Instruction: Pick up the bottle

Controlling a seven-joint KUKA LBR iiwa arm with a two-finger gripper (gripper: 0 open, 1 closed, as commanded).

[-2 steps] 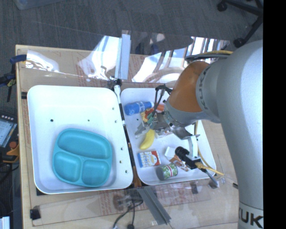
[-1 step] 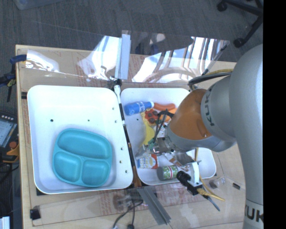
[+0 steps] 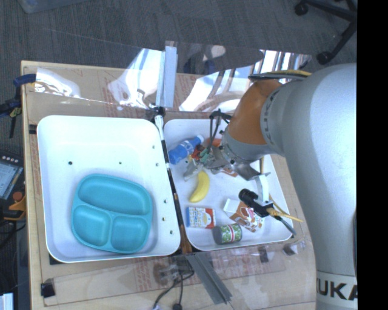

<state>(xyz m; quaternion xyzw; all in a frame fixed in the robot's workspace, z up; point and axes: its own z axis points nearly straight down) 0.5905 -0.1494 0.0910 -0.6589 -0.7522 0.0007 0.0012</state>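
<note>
Camera view: we see the bottle lying in the far left corner of the right bin, not yet lifted. The gripper sits low just right of it; we cannot tell its opening. Grasp and lift remain. Count: one bottle, one banana, one can, one blue tray in the left bin.

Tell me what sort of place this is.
Probably a robotics lab set up for pick-and-place trials. A grey KUKA arm reaches over a bench with two white bins, one of them holding small test items such as a blue bottle and a banana. Office-chair wheels stand on carpet behind.
</note>
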